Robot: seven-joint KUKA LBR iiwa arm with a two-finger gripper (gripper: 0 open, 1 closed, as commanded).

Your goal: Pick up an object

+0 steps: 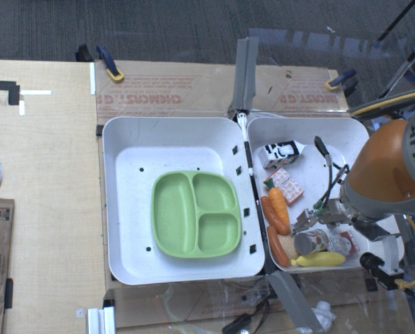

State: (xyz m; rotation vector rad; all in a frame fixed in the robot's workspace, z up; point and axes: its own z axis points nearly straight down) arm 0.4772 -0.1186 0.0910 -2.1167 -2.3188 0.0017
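Observation:
The right bin (pixel 354 127) holds several objects. A black-and-white packet (pixel 282 152) lies at its far left, with a red-checked packet (pixel 288 185) below it. An orange carrot (pixel 278 211) lies along the left wall, and a second orange piece (pixel 276 245) sits nearer the front. A silver can (pixel 308 243), a yellow banana (pixel 322 259) and a red-and-white wrapper (pixel 341 243) crowd the front edge. My gripper (pixel 309 220) hangs low in this bin, just above the can and to the right of the carrot. Nothing shows in its grasp.
The left bin (pixel 120 186) holds a green divided plate (pixel 196 214). The arm's orange band (pixel 388 165) covers the right side of the right bin. A grey post (pixel 245 75) stands behind the bins, and clamps sit on the cardboard at the back.

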